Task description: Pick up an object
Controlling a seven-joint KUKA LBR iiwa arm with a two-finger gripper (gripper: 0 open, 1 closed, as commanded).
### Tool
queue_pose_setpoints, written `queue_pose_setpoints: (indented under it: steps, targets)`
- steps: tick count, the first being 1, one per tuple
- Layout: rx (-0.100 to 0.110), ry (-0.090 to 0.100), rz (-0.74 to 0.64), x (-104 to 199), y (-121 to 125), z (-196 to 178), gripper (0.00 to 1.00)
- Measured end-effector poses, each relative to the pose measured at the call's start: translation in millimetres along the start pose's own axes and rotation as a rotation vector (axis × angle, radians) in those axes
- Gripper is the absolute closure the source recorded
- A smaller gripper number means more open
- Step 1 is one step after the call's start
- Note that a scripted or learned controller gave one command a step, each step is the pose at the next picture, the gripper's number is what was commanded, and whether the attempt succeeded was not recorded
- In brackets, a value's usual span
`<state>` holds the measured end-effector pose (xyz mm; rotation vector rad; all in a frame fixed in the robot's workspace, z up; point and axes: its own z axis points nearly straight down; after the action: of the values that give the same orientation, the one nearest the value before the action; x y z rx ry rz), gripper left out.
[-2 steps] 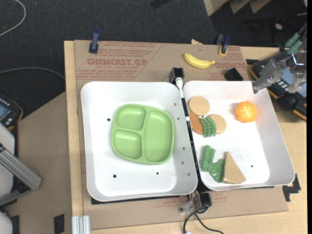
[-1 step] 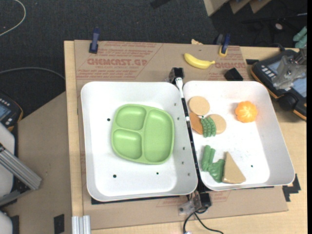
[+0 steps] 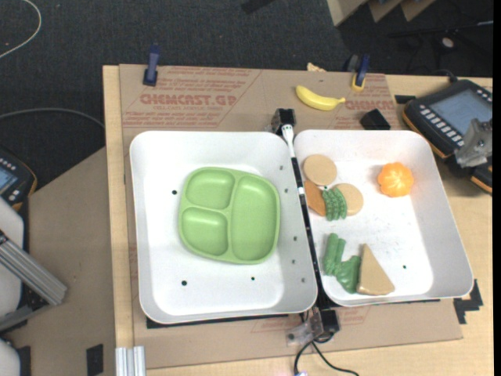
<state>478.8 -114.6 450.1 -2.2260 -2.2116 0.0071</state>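
The right bin (image 3: 438, 210) holds several toy foods. An orange fruit (image 3: 394, 178) lies near its far right. A tan round disc (image 3: 319, 168) sits at the far left, with an orange-brown piece (image 3: 315, 200) and a second tan disc (image 3: 351, 200) just in front of it. A ridged green piece (image 3: 335, 204) lies across those two. Near the front, a green pod-like piece (image 3: 337, 258) touches a tan wedge (image 3: 374, 273). A green divided plate (image 3: 230, 214) lies flat in the middle of the left bin (image 3: 153, 178).
A yellow toy banana (image 3: 317, 98) lies on the cardboard behind the bins, beside a small black block (image 3: 375, 119). A handheld control pendant (image 3: 454, 120) rests at the bench's right edge. Blue clamps (image 3: 151, 66) hold the cardboard's far edge.
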Motion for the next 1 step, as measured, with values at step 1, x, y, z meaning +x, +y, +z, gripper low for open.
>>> queue_pose_setpoints:
  steps: [1]
  targets:
    - [-0.003,0.002,-0.015,79.9,0.3,10.2,1.0]
